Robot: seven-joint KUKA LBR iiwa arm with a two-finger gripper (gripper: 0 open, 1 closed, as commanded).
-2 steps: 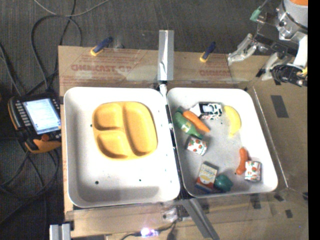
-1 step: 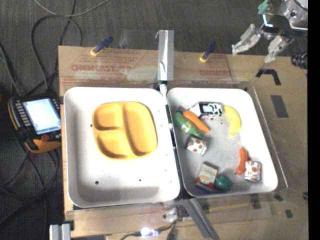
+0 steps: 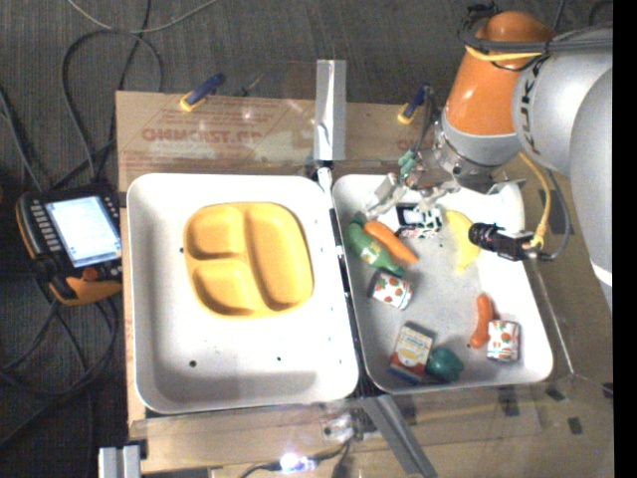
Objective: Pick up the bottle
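A dark green bottle lies in the right bin near its left wall, with an orange carrot resting against its right side. My gripper hangs over the far part of that bin, up and to the right of the bottle and apart from it. Its fingers are spread open with nothing held between them. A small black-and-white carton lies just below the fingertips.
The right bin also holds a strawberry can, a yellow banana, an orange sausage, a second can, a small box and a teal item. A yellow divided plate lies in the left bin.
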